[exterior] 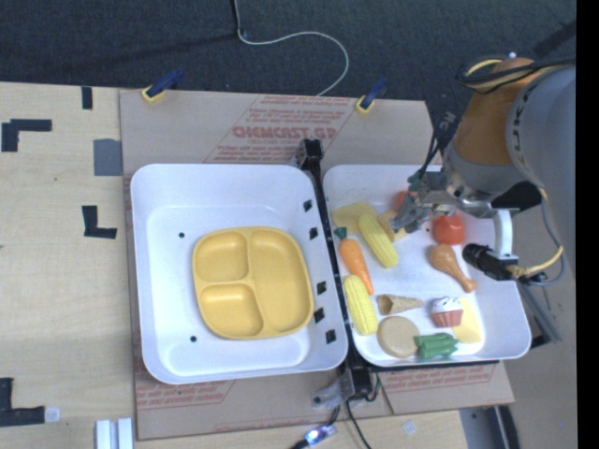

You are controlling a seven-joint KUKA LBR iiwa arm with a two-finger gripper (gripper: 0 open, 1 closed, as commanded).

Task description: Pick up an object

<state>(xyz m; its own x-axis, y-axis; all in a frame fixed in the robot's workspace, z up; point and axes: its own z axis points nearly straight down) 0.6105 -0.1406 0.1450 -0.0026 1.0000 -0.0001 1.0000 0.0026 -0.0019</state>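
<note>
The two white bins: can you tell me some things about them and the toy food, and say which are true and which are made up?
1. The yellow plate lies in the left bin. True.
2. The carrot lies on the yellow plate. False: it lies in the right bin, near the divider.
3. Two corn cobs lie in the right bin. True.
4. The cupcake sits in the left bin. False: it is in the right bin.
5. The gripper is above the left bin. False: it is over the right bin.
</note>
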